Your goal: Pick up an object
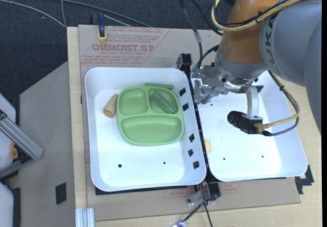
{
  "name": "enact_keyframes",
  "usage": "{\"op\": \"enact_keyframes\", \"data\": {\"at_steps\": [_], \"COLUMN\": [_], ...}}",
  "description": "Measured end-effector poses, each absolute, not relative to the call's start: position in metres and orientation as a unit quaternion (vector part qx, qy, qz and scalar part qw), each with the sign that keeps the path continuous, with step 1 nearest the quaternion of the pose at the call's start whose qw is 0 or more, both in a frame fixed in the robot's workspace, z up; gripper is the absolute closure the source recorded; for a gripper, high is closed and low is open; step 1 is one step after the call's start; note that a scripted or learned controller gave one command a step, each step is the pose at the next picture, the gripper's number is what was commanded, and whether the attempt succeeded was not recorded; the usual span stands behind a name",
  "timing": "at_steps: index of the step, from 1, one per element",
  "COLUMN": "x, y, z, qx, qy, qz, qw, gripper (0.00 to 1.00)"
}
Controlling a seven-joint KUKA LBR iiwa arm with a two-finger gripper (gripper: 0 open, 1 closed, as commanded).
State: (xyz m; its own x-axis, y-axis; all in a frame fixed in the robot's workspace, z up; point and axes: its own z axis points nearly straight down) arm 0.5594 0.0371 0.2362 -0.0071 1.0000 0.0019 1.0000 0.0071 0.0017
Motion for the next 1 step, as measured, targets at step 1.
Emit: {"op": "enact_keyframes", "data": {"at_steps": [1], "x": [0.5811], "y": [0.0774], "z": [0.2362], "qx": [-0.705], "qy": [-0.709], "qz": [-0.0015], "qw": [0.0], "gripper": [1.0]}}
